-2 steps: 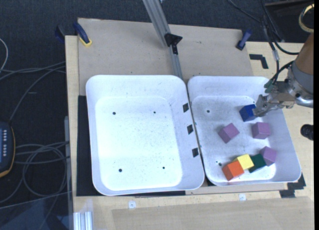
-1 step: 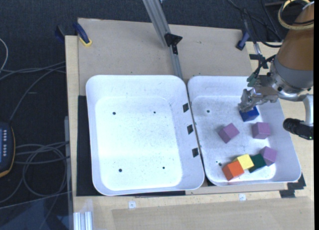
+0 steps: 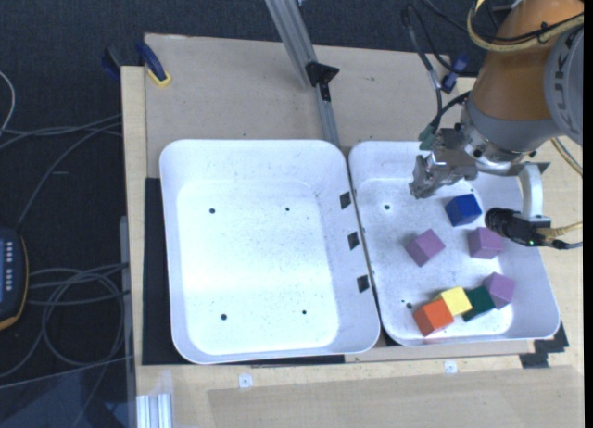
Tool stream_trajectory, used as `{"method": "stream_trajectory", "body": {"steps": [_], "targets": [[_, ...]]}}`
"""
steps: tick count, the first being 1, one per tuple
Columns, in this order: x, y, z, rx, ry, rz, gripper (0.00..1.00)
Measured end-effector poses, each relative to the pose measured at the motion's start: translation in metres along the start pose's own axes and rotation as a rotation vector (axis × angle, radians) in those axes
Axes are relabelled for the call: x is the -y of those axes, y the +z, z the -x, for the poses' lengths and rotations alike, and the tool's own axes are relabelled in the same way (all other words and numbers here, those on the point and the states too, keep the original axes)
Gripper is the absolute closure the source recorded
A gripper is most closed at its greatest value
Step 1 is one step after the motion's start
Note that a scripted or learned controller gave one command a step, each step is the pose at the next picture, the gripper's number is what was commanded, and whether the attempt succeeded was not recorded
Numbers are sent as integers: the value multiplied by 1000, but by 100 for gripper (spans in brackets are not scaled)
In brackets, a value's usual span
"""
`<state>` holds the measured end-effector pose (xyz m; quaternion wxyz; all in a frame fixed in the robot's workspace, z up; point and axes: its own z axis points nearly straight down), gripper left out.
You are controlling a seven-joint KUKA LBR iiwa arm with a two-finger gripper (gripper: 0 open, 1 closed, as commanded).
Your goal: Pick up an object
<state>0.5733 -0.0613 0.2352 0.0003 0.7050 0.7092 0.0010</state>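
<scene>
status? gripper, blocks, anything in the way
Gripper over right bin, nothing seen held. Blue block just beside it. Purple blocks nearby.

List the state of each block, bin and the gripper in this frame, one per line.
gripper: above the right bin's rear, nothing seen held
blue block: lying loose just right of the gripper
purple blocks: three, lying apart on the bin floor
orange block, yellow block, green block: touching in a row at the front
right bin: holds all blocks
left bin: sits alongside
</scene>
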Motion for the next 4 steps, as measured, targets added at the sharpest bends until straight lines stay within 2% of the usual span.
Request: {"method": "stream_trajectory", "body": {"steps": [2,3,4], "targets": [[-59,3,-96,-1,0,0,100],[-78,-1,-138,-1,1,1,100],[-77,-1,-135,2,4,-1,0]]}}
